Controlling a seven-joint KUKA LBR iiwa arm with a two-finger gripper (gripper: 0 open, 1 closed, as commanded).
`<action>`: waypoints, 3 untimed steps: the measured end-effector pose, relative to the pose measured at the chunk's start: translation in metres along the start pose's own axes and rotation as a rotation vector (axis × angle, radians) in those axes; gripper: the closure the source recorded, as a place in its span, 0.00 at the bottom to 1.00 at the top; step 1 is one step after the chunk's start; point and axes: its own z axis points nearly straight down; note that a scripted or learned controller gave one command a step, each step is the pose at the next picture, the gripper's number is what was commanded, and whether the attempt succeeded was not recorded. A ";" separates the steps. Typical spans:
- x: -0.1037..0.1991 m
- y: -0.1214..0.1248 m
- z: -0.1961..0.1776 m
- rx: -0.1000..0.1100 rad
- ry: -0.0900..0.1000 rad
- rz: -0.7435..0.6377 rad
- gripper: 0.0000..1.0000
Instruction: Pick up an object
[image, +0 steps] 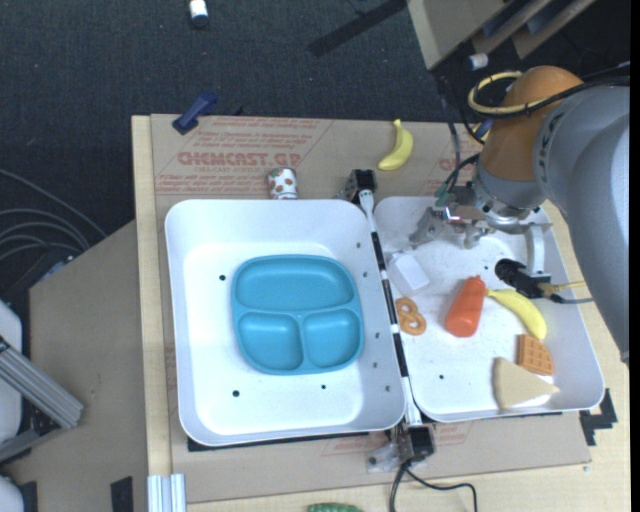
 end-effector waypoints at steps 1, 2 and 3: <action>0.000 0.001 -0.010 -0.002 -0.001 -0.001 1.00; 0.000 0.000 -0.010 -0.001 -0.001 -0.001 0.00; -0.005 -0.001 0.000 0.002 0.000 0.001 0.00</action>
